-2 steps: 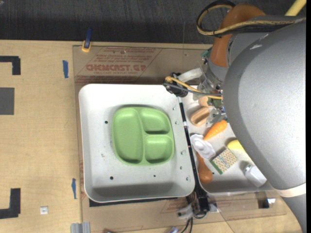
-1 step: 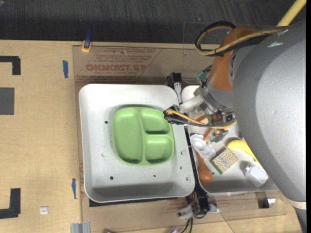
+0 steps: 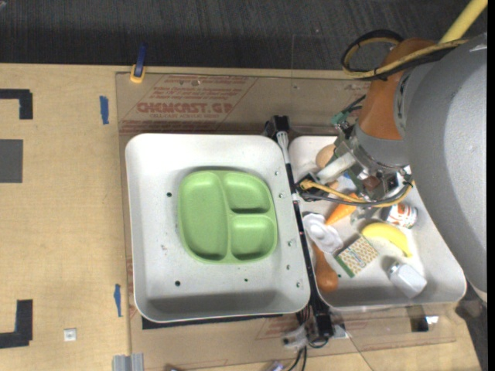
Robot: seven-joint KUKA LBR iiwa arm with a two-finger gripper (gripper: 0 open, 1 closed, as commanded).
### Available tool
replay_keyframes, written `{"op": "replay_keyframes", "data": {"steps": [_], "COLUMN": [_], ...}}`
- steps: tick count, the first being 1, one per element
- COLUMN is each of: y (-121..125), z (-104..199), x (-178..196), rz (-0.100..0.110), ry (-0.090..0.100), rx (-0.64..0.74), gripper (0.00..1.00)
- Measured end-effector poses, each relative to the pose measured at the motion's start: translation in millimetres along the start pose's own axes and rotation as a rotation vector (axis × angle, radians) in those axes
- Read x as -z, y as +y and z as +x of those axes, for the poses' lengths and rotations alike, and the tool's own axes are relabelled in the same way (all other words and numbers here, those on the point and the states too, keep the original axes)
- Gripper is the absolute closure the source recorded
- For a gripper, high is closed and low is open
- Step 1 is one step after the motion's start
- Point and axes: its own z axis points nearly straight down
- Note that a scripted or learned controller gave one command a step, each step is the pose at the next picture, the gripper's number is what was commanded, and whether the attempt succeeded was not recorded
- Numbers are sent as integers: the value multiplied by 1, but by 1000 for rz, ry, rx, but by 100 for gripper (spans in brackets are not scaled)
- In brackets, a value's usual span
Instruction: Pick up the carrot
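While the grey arm (image 3: 445, 130) reaches in from the right and covers much of the right bin (image 3: 445, 280), its gripper (image 3: 363, 182) hangs low over the far half of that bin, amid yellow cables; whether it is released or clenched cannot be told from this slant. Just below the gripper and a little to the left, the carrot (image 3: 338, 213) lies in the right bin as a short orange piece, near the middle of the clutter, and nothing shows it held. Close to it on the right sits a yellow banana (image 3: 387, 238), with a checkered green and tan packet (image 3: 356, 255) just nearer and a white bottle (image 3: 406, 277) toward the near right corner. A crumpled white item (image 3: 321, 233) lies by the bin's left wall, and a brown-orange object (image 3: 326, 273) rests nearer along that same wall. The left bin (image 3: 155, 284) holds a green divided tray (image 3: 228, 215) near its centre.
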Motion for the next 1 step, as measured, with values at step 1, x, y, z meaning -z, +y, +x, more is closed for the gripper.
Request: {"op": "replay_keyframes", "data": {"steps": [1], "y": [-7], "z": [-77], "x": [0], "rz": [-1], "ry": [2], "rx": [-67], "gripper": [0]}}
